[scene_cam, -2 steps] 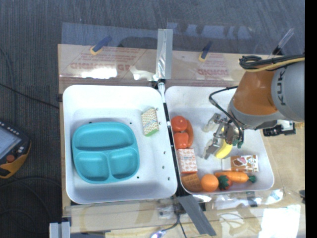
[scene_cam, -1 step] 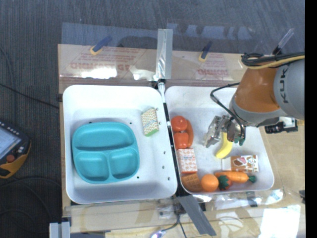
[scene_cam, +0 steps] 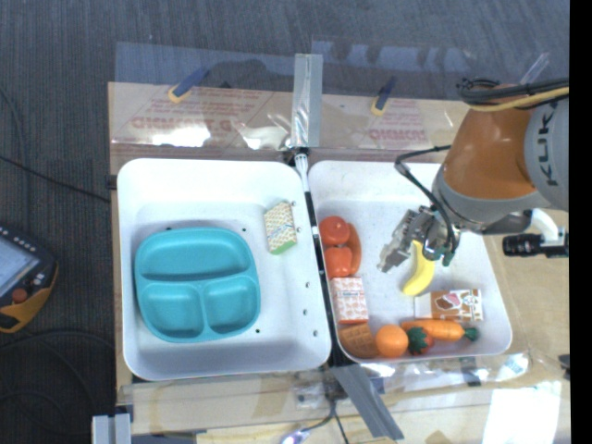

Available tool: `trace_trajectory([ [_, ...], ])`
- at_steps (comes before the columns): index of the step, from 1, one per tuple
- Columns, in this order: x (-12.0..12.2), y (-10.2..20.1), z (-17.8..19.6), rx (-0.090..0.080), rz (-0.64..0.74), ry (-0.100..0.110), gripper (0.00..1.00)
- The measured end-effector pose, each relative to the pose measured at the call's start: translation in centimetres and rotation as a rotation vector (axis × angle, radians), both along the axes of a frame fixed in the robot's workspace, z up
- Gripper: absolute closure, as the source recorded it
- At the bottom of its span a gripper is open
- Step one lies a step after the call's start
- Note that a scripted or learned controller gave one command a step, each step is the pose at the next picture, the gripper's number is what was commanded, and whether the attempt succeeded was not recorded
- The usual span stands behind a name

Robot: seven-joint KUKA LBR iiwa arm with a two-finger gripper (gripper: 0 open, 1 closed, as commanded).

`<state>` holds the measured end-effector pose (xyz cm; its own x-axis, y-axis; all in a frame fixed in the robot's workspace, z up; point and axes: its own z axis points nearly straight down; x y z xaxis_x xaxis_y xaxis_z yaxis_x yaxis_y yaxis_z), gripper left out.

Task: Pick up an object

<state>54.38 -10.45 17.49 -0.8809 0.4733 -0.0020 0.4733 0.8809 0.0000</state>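
Camera view: dark carpet around bench [scene_cam: 129,118]. Right bin [scene_cam: 370,192] is landmark; gripper [scene_cam: 418,244] hangs over its middle, fingers clamped on banana [scene_cam: 420,273]. Teal tray [scene_cam: 196,281] in bin left of it.

One fixed camera looks down at a slant from above the bench, taking in both shallow white plastic bins [scene_cam: 129,248] side by side.
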Motion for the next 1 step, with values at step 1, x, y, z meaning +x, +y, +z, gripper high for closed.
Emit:
trace_trajectory([
  [1,3.01,-5.57,4.33,-0.001,-0.127,-0.001,1.0],
])
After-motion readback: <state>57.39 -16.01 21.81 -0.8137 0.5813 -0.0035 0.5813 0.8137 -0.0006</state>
